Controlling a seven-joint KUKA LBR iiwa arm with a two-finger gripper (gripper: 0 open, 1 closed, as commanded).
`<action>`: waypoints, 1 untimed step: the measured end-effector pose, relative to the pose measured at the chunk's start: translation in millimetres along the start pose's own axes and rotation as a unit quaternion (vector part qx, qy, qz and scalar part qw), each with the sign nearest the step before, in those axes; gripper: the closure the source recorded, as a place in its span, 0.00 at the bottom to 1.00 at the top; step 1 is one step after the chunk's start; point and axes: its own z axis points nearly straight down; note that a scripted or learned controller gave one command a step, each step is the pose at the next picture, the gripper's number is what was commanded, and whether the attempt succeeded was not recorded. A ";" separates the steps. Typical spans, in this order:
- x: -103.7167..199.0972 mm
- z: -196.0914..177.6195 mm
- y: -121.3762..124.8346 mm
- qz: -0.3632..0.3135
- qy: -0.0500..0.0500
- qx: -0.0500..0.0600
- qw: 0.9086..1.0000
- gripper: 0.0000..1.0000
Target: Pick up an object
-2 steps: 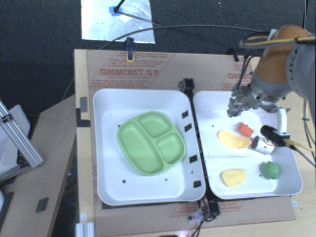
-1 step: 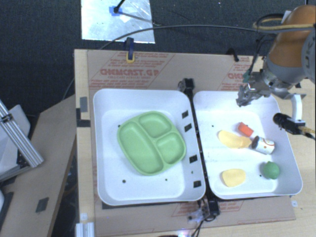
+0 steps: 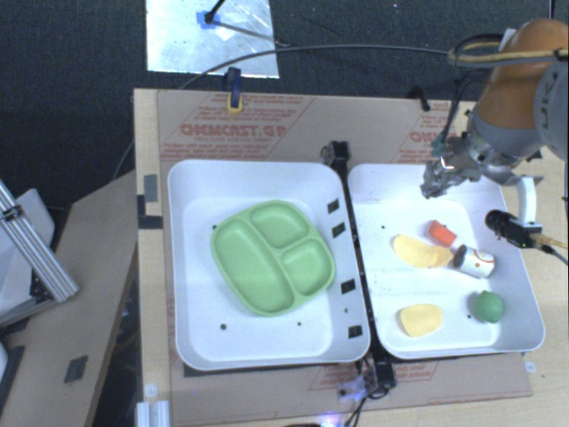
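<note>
The gripper [image 3: 437,183] hangs over the right bin's [image 3: 382,194] back edge; whether it's spread, I can't tell. An orange block [image 3: 442,233] lies just beneath it.

A pale green three-compartment plastic plate [image 3: 271,256] lies in the shallow white left bin [image 3: 191,238]. The shallow white right bin [image 3: 382,203] carries a small orange block [image 3: 442,233], a soft yellow banana-shaped piece [image 3: 421,253], a white cylinder with a dark end and an orange mark [image 3: 475,261], a dark green ball [image 3: 487,306] near the front right corner, and a pale yellow lump [image 3: 420,319] by the front edge. The tan board [image 3: 267,123] under both bins bears repeated red lettering. The arm's wrist band [image 3: 520,78] is orange over grey metal.
</note>
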 end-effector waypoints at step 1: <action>59.4 -13.6 -1.1 -0.003 0.001 -0.001 1.000 1.00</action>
